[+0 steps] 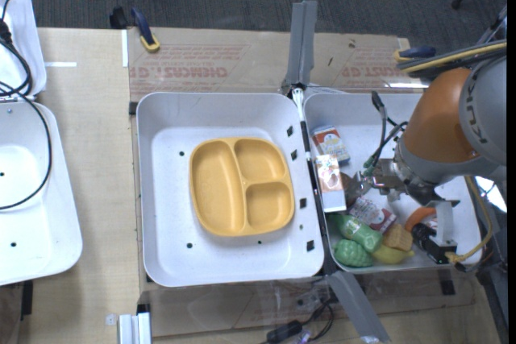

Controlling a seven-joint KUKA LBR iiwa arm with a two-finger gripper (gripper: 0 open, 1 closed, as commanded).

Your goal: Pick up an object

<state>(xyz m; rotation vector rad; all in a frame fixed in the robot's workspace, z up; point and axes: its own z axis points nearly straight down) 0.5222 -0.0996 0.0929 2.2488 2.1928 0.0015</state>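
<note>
The left bin (161, 173) is taking up the middle of the bench, its white floor lying bare in a wide band all round the one thing in it, so there is plenty of open room along every wall. The right bin (355, 105) is sitting just beside it, the two rims touching along a shared edge; its far half is showing bare floor, while its near half is crowded and its right part is being covered by the arm (459, 121), which is reaching in from the right with its orange band bulking over the bin.

A yellow divided plate (242, 185) is lying flat near the centre of the left bin, well apart from the walls.

In the right bin, a small carton (331, 145) is lying near the dividing wall, with a flat packet (330, 181) just below it against that wall. Nearer the front corner, green toy vegetables (355, 242), a yellow piece (390, 255) and an orange piece (419, 215) are huddling together, touching one another and the front rim.

The gripper (372, 188) is hanging low over this pile, beside the packet. Cables and the wrist are hiding its tips, so whether the fingers are spread or pinching anything I cannot tell.
</note>
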